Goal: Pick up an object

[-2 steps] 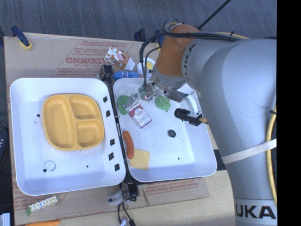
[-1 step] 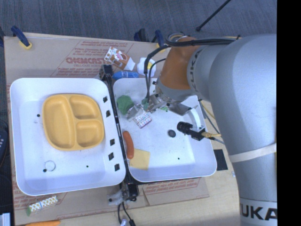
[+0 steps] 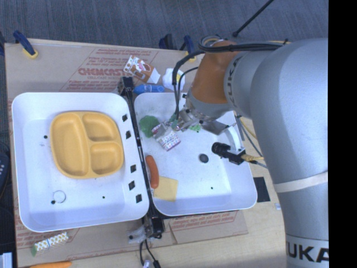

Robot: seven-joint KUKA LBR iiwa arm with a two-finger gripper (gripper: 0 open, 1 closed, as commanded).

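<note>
Two white bins sit side by side on the cardboard-covered bench. In the left bin you have a yellow divided tray, lying flat toward the far half, and a small clear ring near the bin's near left corner.

The right bin carries the clutter. A green object lies at its far left, just beside a small checkered packet. An orange sausage-shaped piece runs along the left wall, and a pale yellow slice sits just near of it, the two touching or nearly so. A small dark disc rests apart, toward the middle of the bin floor.

The arm comes in from the right, its orange band over the far edge of the right bin. The gripper is low over the bin's far left part, right at the checkered packet and beside the green object. You cannot tell how the claw stands, nor whether anything is held.

Outside the bins, a small printed carton lies on the cardboard beyond the divider, with a blue object near it. A blue clamp grips the far left corner.
</note>
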